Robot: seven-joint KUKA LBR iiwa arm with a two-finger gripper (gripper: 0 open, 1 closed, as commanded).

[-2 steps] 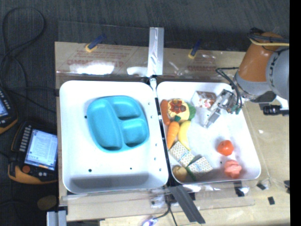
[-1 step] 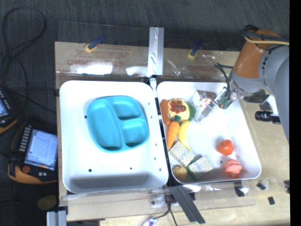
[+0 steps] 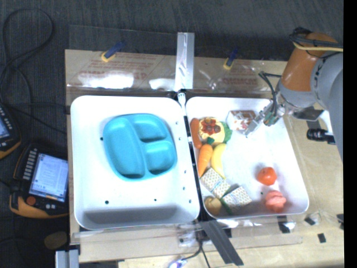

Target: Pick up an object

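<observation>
The jaws (image 3: 257, 121) hang low in the right bin (image 3: 290, 149), at its 1 o'clock corner, tips just beside a small white-and-red carton (image 3: 241, 119). Whether they are released or clenched cannot be told, and nothing shows between them. No object appears lifted, so the pick looks not yet done. Other candidates lie apart: a tomato (image 3: 266, 175) toward 4 o'clock, and a carrot (image 3: 204, 154) and banana (image 3: 217, 157) by the 9 o'clock wall. The left bin (image 3: 89, 194) holds a blue tray (image 3: 140, 145).
</observation>
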